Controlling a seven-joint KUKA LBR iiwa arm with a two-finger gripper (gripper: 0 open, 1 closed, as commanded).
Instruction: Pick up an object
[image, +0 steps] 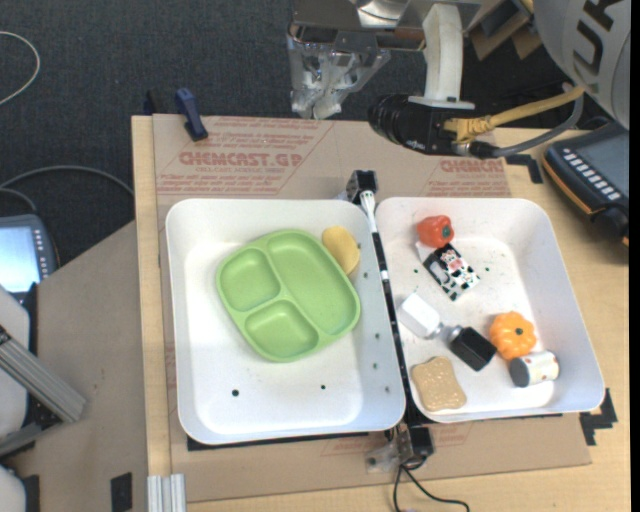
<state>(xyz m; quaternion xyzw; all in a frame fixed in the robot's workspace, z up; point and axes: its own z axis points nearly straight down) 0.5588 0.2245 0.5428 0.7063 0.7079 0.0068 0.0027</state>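
— Nothing is lifted yet? 
— Nothing: the gripper (322, 88) is seen beyond the bench's far edge; whether it is spread cannot be told. 
— And the objects? 
— The pumpkin (511, 334) and tomato (434, 230) are left in the right bin (560, 250).

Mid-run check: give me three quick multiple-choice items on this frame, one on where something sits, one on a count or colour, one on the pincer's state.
1. Where is the green divided tray?
A. left bin
B. right bin
C. on the cardboard outside the bins

2. How many orange-toned toys lie in the right bin?
A. none
B. two
C. five

3. Where is the pincer now?
A. pressed into the right bin
B. raised beyond the bins' far edge, holding nothing
C. gripping the tray

Key: 1 A, the tray lies in the left bin beside a yellow piece. 2 B, the red-orange toy and the orange pumpkin. 3 B, it hangs over the cardboard, nothing between its fingers.
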